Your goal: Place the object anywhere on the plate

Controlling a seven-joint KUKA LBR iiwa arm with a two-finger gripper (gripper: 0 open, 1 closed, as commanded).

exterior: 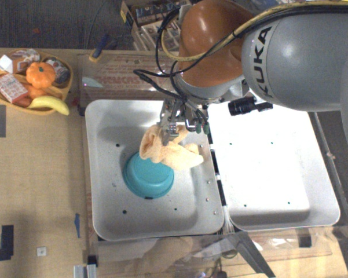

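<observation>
A round blue plate lies in the left bin, a little in front of its middle. A crumpled pale yellow cloth is bunched up at the plate's far edge. Its lower folds overlap the plate's rim and its right end trails onto the bin floor. My gripper comes down from the grey and orange arm right over the cloth's upper part. It is shut on the cloth, with the top of the fabric drawn up between its fingers.
The right bin lies beside the left one, under the arm. A basket of toy fruit with an orange and a banana stands on the bench at the far left.
</observation>
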